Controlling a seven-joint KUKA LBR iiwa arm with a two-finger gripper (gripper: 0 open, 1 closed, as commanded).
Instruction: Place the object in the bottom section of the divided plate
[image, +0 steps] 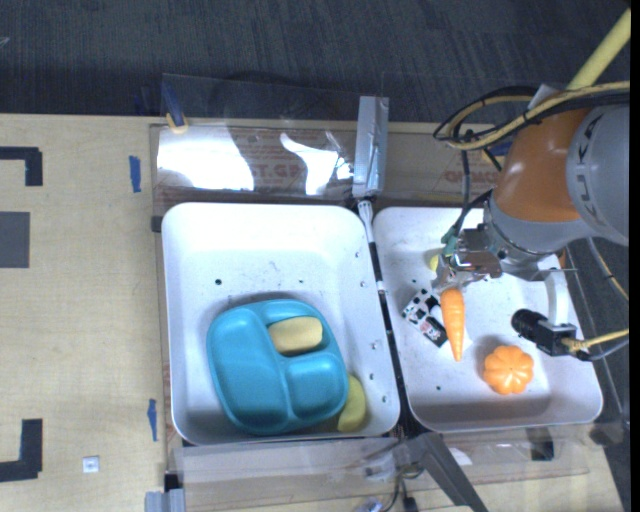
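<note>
hovering over the right bin (575, 400), the gripper (462, 268) sits at the top of the carrot (454, 318), so this looks like the pick step; can't tell if the claw has closed on it or just touches, since the wrist covers that spot. carrot lies in the right bin, beside a small pumpkin (508, 368) & a black-white block (424, 315). next move prob needs a firm pinch, lift, then carry over to the blue plate (250, 375) in the left bin (190, 300); one plate section already has a yellow item (298, 335). another yellow thing (354, 405) is half hidden behind the plate rim

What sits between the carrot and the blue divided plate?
In the camera view, a small black-and-white object lies just left of the carrot, then the bins' adjoining walls, then the blue plate.
</note>
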